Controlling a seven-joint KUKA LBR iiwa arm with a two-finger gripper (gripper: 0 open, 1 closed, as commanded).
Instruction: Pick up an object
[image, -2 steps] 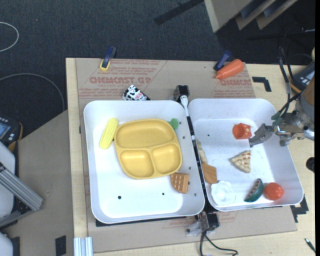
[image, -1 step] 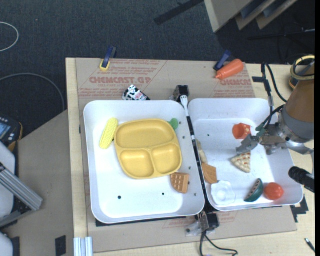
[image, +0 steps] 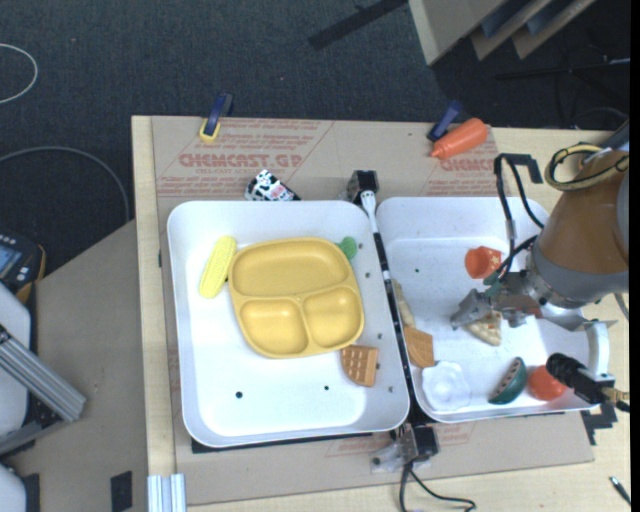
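Note:
My gripper (image: 487, 308) is low over the middle of the right bin (image: 440, 225), reaching in from the right. It hangs just above a pale tan wedge of toy food (image: 488, 329), seemingly touching it. Around it lie a red-orange toy (image: 482, 262) behind, a tan cracker (image: 419, 348) by the bin's left wall, a clear cup (image: 443, 385), a watermelon slice (image: 508, 382) and a red tomato (image: 545, 383) at the front. The arm's wrist hides the bin's right part.
The left bin (image: 190, 330) holds a yellow compartment plate (image: 296, 296), a corn cob (image: 216, 266), a waffle piece (image: 360, 364) and a small green item (image: 347, 246). Clamps (image: 460, 138) and a black-and-white toy (image: 270, 187) lie on the board behind the bins.

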